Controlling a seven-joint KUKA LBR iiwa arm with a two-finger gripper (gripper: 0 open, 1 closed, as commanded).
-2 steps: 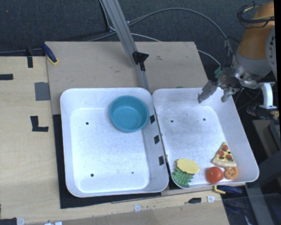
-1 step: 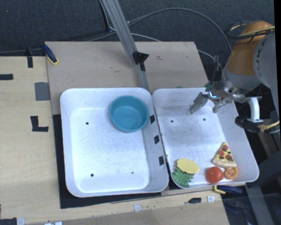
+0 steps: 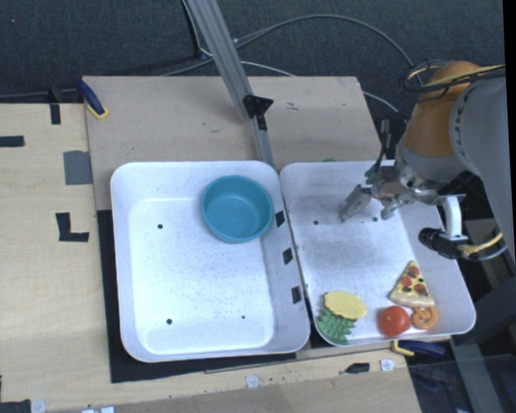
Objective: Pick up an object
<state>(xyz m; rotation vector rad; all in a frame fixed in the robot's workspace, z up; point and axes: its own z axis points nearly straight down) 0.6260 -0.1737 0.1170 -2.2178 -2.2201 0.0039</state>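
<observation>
tool (image 3: 362, 208) over right bin (image 3: 330, 267), fingers look spread, grasping nothing | pizza slice (image 3: 410, 286), tomato (image 3: 394, 320), yellow-green piece (image 3: 339, 314) in right bin's near end, well apart from tool | blue bowl (image 3: 236, 208) in left bin (image 3: 149, 276)

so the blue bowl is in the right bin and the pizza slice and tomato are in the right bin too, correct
Not quite. The camera view shows the blue bowl in the left bin, not the right one. The pizza slice and tomato are indeed in the right bin.
</observation>
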